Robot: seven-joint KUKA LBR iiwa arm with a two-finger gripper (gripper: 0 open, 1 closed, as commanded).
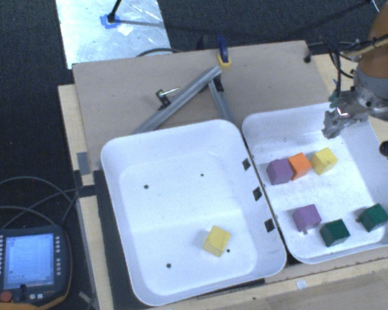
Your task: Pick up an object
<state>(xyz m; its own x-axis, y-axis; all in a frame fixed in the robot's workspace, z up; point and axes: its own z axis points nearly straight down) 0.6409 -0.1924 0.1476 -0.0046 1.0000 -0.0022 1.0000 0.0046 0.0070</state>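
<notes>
The right bin [369,152] holds several blocks: a purple one [279,171], an orange one [299,164] and a yellow one [323,160] in a row, then a second purple block [306,217] and two green blocks [334,232] [372,216] near the front. A lone yellow block [216,240] lies in the left bin [135,196]. My gripper [334,123] hangs over the right bin's far right corner, above and right of the row of blocks, with nothing seen in it.
A metal bar [178,100] lies on the brown board behind the bins. A teach pendant [24,269] with its cable rests on the floor at the left. A foil sheet [112,19] sits at the top.
</notes>
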